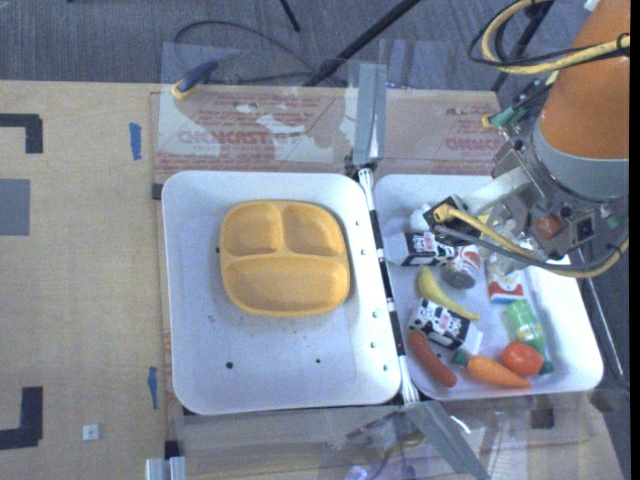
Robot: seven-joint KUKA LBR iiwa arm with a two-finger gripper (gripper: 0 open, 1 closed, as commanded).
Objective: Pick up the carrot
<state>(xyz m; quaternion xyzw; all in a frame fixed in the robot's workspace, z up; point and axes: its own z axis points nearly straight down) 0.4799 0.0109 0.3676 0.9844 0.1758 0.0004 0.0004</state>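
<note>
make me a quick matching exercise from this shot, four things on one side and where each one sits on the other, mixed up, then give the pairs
Things:
1. carrot
2. yellow divided plate
3. banana
4. tomato

Places:
A. middle of the left bin
B. near the front edge of the right bin, just left of the red round piece
C. front right corner of the right bin, just below the green bottle
D. centre of the right bin, above the black and white carton

Pairs: 1-B, 2-A, 3-D, 4-C
</note>
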